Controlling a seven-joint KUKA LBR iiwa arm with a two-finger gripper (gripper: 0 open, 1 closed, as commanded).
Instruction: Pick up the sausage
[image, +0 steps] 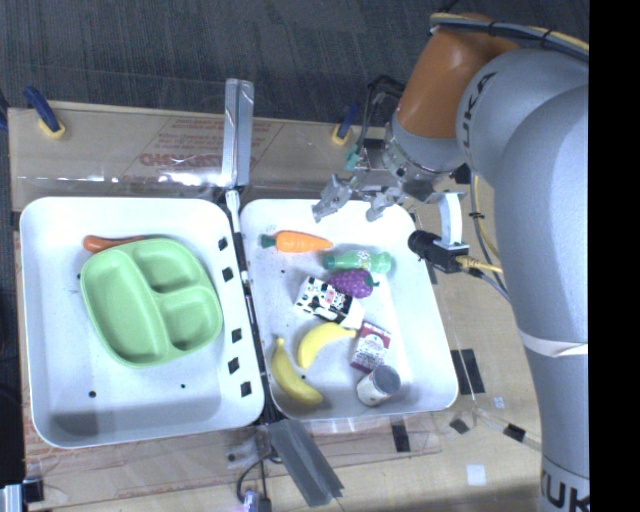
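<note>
gripper: fingers spread, holding nothing, above right bin's far rim | sausage: left bin, touching green tray's far-left edge | advice: straddle its exposed end, clear of tray.

The grey arm reaches in from the right, its end effector spread open, holding nothing, pointing down.

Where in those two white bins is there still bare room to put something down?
The left bin has bare floor in front of the green tray, with the sausage behind it. The right bin is crowded: carrot, grapes, bananas, cartons. Its barest strip lies between carrot and bananas, by the divider.
</note>
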